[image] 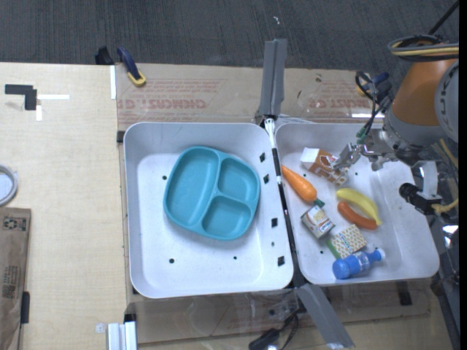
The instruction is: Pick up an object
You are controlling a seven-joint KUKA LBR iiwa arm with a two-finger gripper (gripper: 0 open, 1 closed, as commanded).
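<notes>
Lying in the right bin (pixel 408 265) are all the loose objects. Nearest the claw (pixel 349 156) is a small brown-and-white packet (pixel 324 165), with a white cube (pixel 310 155) just beside it toward the bin's far left corner. The claw's tips sit right at the packet's right end, but whether they are spread or closed, or pinching anything, cannot be told at this size.

An orange carrot (pixel 300 183) lies slantwise close to the divider between the bins. To its right, a yellow banana (pixel 359 200) rests touching a red-orange sausage-like piece (pixel 357 216) just below it. A small green-and-white carton (pixel 317 221) stands tilted near the middle, and next to it lies a patterned tan box (pixel 347 239). A blue bottle (pixel 356 263) with a white cap lies on its side near the bin's front edge, touching the tan box.

The grey arm (pixel 427 93) with its orange band reaches in from the right, cables looping around its wrist.

In the left bin (pixel 146 268) sits a blue three-compartment plate (pixel 212 192), roughly centred and well apart from the other objects.

Both bins rest on a surface (pixel 58 181) of pale wood, where a yellow-and-blue clamp (pixel 130 67) lies near the far edge.
</notes>
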